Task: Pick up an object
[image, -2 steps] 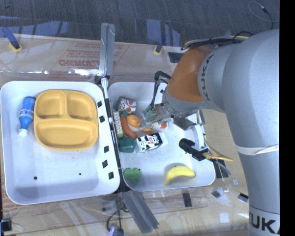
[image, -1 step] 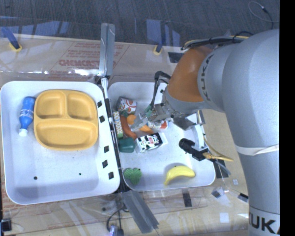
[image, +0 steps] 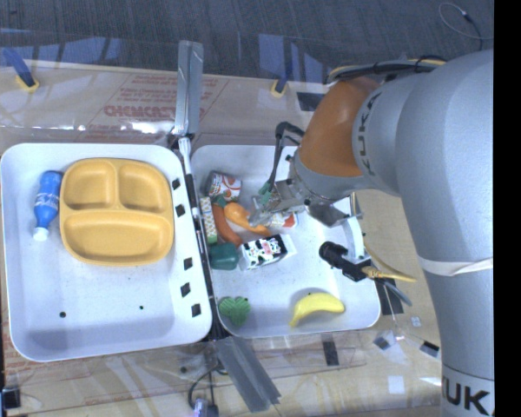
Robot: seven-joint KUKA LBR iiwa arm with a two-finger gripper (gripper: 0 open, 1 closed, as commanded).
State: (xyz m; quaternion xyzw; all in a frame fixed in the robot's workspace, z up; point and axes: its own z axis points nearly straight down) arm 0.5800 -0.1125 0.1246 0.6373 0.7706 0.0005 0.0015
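Whether the jaws of the gripper (image: 273,205) are spread or closed cannot be told: they sit low in the right bin (image: 365,320), half hidden under the wrist, right over an orange carrot-like toy (image: 240,220). Crowded around that spot are a small can (image: 225,185) just behind, a black-and-white patterned carton (image: 267,250) just in front, and a dark green piece (image: 224,255) against the bin's left wall. Farther toward the front edge lie a green leafy toy (image: 234,309) and a yellow banana (image: 317,307), well apart from the gripper. The left bin (image: 35,320) holds a yellow divided tray (image: 117,209) with a blue bottle (image: 47,200) beside it.
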